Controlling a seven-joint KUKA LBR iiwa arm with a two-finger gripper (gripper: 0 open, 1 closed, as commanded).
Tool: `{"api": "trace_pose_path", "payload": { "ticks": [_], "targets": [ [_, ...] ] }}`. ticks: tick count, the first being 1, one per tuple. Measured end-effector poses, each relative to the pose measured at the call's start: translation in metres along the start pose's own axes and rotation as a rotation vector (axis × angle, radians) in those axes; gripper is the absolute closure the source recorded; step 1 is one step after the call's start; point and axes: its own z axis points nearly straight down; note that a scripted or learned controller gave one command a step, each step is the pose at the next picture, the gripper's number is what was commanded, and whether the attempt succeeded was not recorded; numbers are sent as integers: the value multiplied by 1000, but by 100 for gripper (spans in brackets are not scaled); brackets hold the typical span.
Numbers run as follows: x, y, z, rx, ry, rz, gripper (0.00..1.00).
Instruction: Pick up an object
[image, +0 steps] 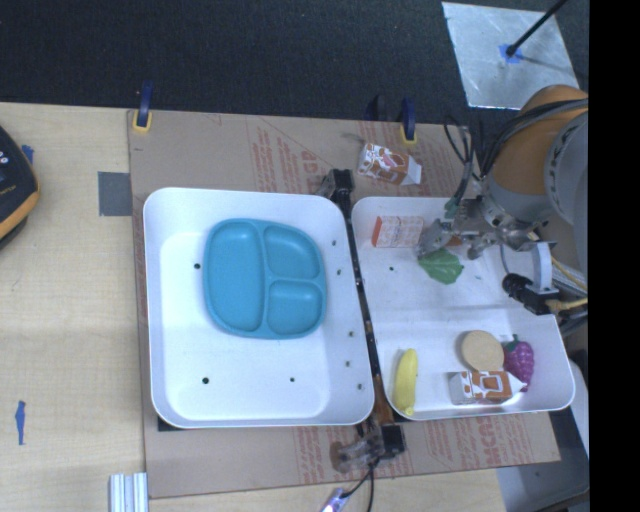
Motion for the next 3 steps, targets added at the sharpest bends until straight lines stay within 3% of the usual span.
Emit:
{"api": "trace_pose_path", "payload": {
  "ticks": [1, 2, 3],
  "targets": [
    [7, 8, 0, -3, 0, -1, 0],
    [15, -3, 0, 0, 1, 1, 0],
    [-4, 8, 0, -3, 2, 3, 0]
  ]
}}
